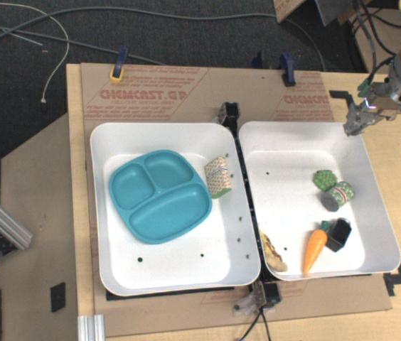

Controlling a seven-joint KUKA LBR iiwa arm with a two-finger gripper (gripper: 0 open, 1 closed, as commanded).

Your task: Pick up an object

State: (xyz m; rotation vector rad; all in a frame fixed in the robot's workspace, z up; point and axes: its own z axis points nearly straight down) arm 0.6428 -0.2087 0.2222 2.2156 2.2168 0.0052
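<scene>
My gripper [355, 124] hangs at the far right corner of the right bin [286, 144], above its rim, with nothing visible between its fingers. In the right bin lie a green knobbly toy [324, 180], a grey and green striped object [338, 195], an orange carrot [314, 250], a small black block [339, 234] and a tan banana-like piece [273, 253] at the near left corner. The left bin [115, 261] holds a teal divided plate [160, 195] and a patterned cup [218, 176] lying beside it.
Blue clamps [120, 62] [286, 69] hold the cardboard sheet at the back edge. A black bracket [229, 112] sits between the bins at the far side. Cables run over the dark floor at upper left.
</scene>
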